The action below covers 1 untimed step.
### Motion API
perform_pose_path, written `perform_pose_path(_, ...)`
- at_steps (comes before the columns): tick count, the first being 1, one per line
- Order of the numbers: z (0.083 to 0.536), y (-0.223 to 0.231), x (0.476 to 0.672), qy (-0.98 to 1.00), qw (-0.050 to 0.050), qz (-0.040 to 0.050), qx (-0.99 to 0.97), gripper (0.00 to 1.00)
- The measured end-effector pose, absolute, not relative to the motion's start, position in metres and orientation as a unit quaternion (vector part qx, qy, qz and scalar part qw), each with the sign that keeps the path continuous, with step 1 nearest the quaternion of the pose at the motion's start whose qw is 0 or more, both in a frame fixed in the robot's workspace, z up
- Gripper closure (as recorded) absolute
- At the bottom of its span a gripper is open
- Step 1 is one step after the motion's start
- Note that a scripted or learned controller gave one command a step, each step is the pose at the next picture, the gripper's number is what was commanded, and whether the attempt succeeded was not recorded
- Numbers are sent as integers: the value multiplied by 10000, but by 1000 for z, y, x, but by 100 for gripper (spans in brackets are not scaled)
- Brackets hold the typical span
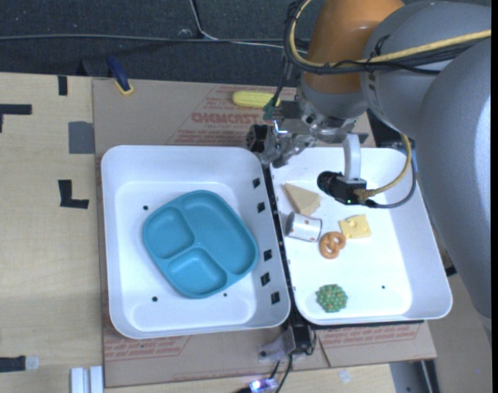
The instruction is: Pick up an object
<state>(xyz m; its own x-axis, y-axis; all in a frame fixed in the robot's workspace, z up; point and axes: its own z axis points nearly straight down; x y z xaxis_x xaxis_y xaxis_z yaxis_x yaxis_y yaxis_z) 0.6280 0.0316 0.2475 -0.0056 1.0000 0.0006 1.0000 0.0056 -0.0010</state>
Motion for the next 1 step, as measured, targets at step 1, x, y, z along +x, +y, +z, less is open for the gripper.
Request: perform_pose_path(1, 237, 80, 638, -7090, 5, 6, -7052, 100)
